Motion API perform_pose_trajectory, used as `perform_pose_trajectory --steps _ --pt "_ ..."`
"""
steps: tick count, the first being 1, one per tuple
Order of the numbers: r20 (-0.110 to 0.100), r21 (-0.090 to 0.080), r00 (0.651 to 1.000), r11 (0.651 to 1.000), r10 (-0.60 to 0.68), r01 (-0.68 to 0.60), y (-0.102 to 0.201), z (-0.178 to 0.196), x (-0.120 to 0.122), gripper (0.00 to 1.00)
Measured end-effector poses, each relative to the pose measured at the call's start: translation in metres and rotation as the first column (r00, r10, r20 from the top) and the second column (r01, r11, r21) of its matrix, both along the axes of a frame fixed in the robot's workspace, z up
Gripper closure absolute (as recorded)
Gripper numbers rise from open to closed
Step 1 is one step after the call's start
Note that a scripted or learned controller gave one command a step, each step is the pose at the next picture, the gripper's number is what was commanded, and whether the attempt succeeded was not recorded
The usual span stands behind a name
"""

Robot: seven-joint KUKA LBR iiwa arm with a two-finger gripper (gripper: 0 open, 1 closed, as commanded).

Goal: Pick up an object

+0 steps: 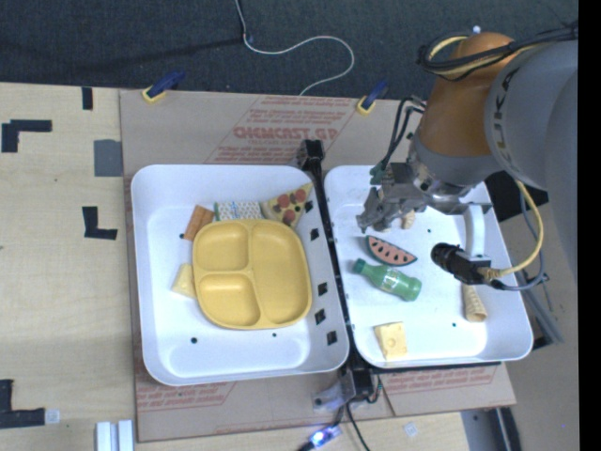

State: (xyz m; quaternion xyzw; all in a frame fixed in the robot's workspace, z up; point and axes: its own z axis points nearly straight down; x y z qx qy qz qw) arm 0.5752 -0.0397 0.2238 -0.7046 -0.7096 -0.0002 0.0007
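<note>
Reaching into right white bin (441, 356), grey two-finger gripper (374, 218), how far open cannot be told, red toy watermelon slice (383, 249) with dark seeds and green rind lying flat just beside it, near green plastic bottle (387, 281)

My divided plate (252, 272) is plain butter yellow and sits in a white bin (150, 341). Right of the plate lie a watermelon slice (385, 249), red with black seeds and a green rind, a green bottle (387, 281) and a pale yellow cheese wedge (391, 338). Above the plate, a pizza slice (289, 205) is tan with red spots. My pincer (377, 216) is dark grey, and my arm (549, 111) is grey beside its orange band (460, 101).
</note>
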Motion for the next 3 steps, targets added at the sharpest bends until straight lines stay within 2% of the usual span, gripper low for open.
perform_pose_trajectory --steps 1,2,3 --pt "-0.001 -0.001 1.0 1.0 -0.004 0.004 0.022 0.008 0.002 1.0" --pt "-0.003 -0.003 1.0 1.0 -0.005 0.005 0.022 -0.006 0.004 1.0" --pt "-0.001 -0.001 1.0 1.0 -0.005 0.005 0.02 0.001 0.005 1.0"
